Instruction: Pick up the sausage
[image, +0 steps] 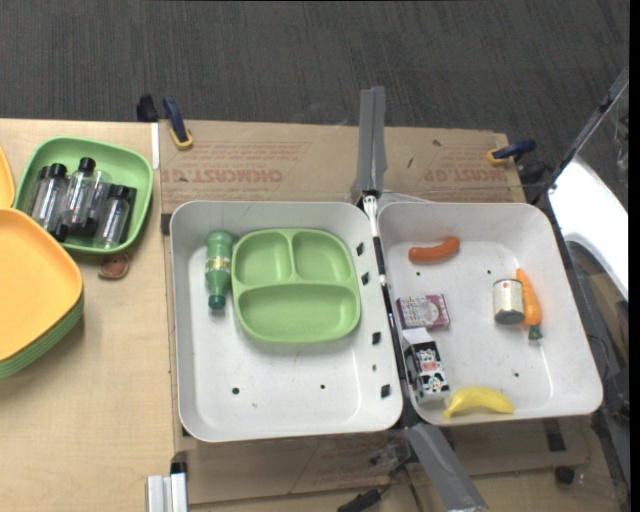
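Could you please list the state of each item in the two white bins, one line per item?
Orange-red sausage: lying flat, right bin's far end, untouched.
Yellow banana: lying at the right bin's near edge.
Orange carrot: lying beside the small white can.
Green divided plastic plate: flat in the left bin.
Green bottle: lying on its side, left of the plate.

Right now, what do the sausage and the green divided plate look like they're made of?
The sausage looks like moulded plastic or rubber, a toy: uniform orange-red, smooth, slightly glossy. The green divided plate seems to be matte hard plastic: one even colour, rounded moulded ridges between its three compartments. Neither can be confirmed from the look alone.
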